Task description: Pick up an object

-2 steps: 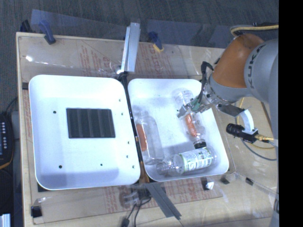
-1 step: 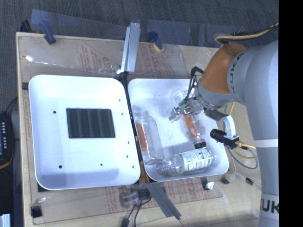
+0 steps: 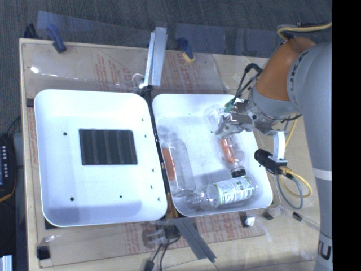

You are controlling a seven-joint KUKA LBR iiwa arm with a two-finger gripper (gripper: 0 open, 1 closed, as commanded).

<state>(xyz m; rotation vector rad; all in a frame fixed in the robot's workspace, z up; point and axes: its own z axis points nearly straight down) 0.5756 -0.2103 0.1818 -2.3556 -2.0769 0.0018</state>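
Right bin (image 3: 169, 109): three clear bottles, loose, lying flat. Hand (image 3: 230, 123) at bin's two o'clock, above orange-cored bottle (image 3: 230, 151), poised to grasp; grip state cannot be told.

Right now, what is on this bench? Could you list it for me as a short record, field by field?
left bin: holds a dark ribbed panel lying flat near its middle
right bin: holds three clear plastic bottles
bottle by divider: lying along the bin's left wall
small bottle: orange inside, dark cap, lying under the gripper
labelled bottle: lying across the bin's near edge
gripper: over the right bin's far right part
arm: reaches in from the right
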